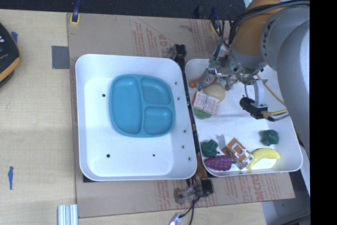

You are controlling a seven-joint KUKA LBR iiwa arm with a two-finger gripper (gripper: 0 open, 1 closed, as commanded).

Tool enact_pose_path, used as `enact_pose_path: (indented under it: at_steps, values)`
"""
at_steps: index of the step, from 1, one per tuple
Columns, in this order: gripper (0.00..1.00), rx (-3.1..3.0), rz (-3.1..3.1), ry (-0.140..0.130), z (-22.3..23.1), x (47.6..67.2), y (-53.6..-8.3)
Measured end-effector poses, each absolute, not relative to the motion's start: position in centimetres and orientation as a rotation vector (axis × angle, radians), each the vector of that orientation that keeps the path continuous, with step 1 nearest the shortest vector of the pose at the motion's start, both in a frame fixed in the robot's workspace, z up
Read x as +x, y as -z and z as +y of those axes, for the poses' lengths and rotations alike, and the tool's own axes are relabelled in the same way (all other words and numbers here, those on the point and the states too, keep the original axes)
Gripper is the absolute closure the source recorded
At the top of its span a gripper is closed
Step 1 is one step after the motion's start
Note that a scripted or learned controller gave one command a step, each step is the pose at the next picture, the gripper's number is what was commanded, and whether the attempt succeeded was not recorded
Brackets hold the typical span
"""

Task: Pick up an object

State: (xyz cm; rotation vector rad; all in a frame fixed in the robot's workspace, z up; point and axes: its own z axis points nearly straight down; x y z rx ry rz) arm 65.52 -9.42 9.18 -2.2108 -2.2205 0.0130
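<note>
Over the far end of the right bin (231,126), at the top of the view: my pincer (221,79), held low above the bin floor, with my grey wrist and orange band rising behind it to the view's right. Spread or pressed together, I cannot tell from this angle.

Right bin, far end, close to my pincer:
- small orange piece (195,82), in the corner on the view's left, just beside my pincer
- pale round lump (215,92), directly on the near side of my pincer, very close to it
- printed packet (205,104), by the bin's left wall, touching the pale lump

Right bin, near end, well apart from my pincer:
- green leafy piece (209,147), near the left wall
- purple grape bunch (218,163), just beside the leafy piece, close to the near rim
- orange-and-white carton (238,152), between the grape bunch and the banana, tilted
- yellow banana (264,156), near the right corner
- dark green piece (270,137), just beyond the banana, alone by the right side

Left bin (95,129):
- blue divided plate (142,105), three compartments, lying flat near the bin's middle

Both bins sit side by side, rims touching, on a sheet of brown card (131,34)
</note>
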Motion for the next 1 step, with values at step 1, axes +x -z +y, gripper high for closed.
enact_pose_path:
  at_steps: [1]
  values:
    - [0.0,-2.214,-2.22,-0.007,-10.05,65.58,-9.2]
